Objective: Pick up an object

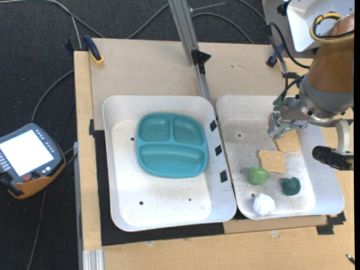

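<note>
The gripper (279,127) hung low over the far part of the right bin (242,108), its metal fingers pointing down at the bin floor, but from this slanted view it could not be told how they stood, and nothing could be seen caught there. Just in front of it lay a tan cracker-like piece (289,143), close enough that the gripper seemed almost upon its far edge; a second tan piece (273,161) lay just beside that, toward the near side. Further on were a green ball (258,175), a dark green lump (291,185) and a white ball (263,204) near the front wall, each apart from the others. The left bin (121,151) bore a teal divided plate (171,145), well apart from the arm. The step in hand looked like the descent onto the nearer tan piece. To do it well, the gripper would likely need to centre over that flat piece and straddle its narrow sides, since a thin slab lying flat could slip out or be pushed against its neighbour.
</note>
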Motion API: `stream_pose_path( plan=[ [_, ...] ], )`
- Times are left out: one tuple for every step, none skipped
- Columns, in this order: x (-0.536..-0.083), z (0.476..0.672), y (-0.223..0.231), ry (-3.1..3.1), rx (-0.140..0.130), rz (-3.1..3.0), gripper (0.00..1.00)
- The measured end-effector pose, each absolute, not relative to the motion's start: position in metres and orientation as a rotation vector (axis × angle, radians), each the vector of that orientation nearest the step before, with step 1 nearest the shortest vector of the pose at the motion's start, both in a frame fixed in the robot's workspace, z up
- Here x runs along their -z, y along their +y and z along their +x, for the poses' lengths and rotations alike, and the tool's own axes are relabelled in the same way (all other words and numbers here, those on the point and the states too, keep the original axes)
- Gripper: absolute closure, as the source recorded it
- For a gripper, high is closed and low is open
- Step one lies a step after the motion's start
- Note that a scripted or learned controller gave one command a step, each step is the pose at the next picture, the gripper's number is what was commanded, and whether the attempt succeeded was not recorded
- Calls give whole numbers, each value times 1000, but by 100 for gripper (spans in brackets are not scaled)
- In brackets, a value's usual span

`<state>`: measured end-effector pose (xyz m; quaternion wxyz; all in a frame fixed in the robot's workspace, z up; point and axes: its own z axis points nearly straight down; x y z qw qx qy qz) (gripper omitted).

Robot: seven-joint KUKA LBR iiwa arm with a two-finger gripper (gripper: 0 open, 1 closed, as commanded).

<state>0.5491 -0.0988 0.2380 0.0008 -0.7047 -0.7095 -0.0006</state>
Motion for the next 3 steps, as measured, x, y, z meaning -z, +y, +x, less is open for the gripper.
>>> stream_pose_path(
  plan=[
    [-235,566,-56,-2228,4,-2214,100],
    [-243,577,-3,-2229,5,-2214,100],
    [-248,588,54,-2230,6,-2212,100]
  ],
)
